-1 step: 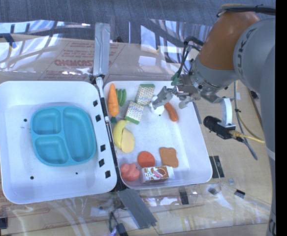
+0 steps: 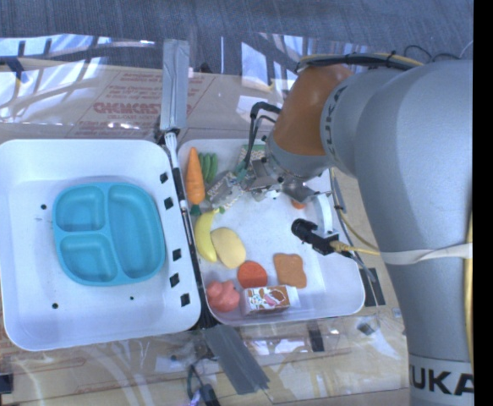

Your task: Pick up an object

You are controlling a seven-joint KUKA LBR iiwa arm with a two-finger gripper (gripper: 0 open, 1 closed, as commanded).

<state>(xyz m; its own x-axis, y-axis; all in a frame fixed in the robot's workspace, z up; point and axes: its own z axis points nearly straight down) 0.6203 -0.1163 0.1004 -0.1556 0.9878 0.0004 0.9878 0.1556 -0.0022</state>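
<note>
My gripper [image 2: 223, 193] reaches down into the upper left part of the right bin [image 2: 347, 299], coming from the grey arm with its orange band. It hangs just right of an orange carrot [image 2: 194, 176] and a green vegetable [image 2: 209, 166], and just above a yellow banana [image 2: 204, 236]. Lower in the same bin lie a pale yellow oval fruit [image 2: 228, 247], a red tomato [image 2: 252, 274], a pink piece [image 2: 222, 294], a small printed box [image 2: 270, 298] and a brown toast-like slice [image 2: 289, 270]. Nothing visibly sits in the gripper.
The left bin [image 2: 18, 311] holds a blue divided plate [image 2: 108, 231]. A black part [image 2: 311, 234] with a cable juts over the right bin's right side. The bulky arm covers the bench's right side. Cardboard and plastic film lie behind the bins.
</note>
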